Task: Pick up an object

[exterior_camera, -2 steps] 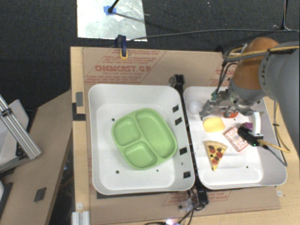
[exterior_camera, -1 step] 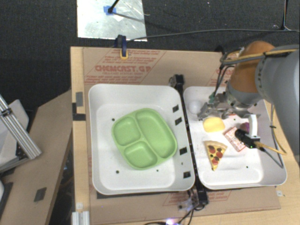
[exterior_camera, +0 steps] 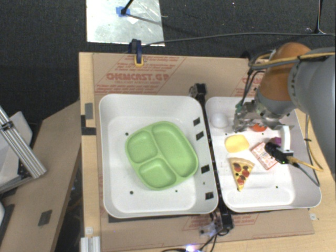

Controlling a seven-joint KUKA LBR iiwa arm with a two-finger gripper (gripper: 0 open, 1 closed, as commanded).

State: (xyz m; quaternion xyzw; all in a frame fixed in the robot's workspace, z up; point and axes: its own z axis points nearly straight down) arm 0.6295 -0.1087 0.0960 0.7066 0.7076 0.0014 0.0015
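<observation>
Pincer [exterior_camera: 242, 121] hangs low in the right bin [exterior_camera: 262, 197], above a yellow piece [exterior_camera: 237, 142]; whether it grips anything I cannot tell. Nearby lie a pizza slice [exterior_camera: 241, 171] and a pink packet [exterior_camera: 263, 155]. "CHEMCAST" marks the counter's board [exterior_camera: 137, 77]. A green divided plate [exterior_camera: 161, 154] fills the left bin [exterior_camera: 113, 119].

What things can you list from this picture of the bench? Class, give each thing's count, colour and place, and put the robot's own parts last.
Bins: 2, white, side by side on the bench, left bin, right bin.
Plate: 1, green, three compartments, in the left bin.
Pizza slice: 1, yellow with red spots, front of the right bin.
Yellow piece: 1, right bin, just behind the pizza slice.
Packet: 1, pink and white, right bin, right of the yellow piece.
Clamp: 1, blue, back edge of the bench.
Arm: 1, grey with orange band, above the right bin.
Gripper: 1, over the right bin's back.
</observation>
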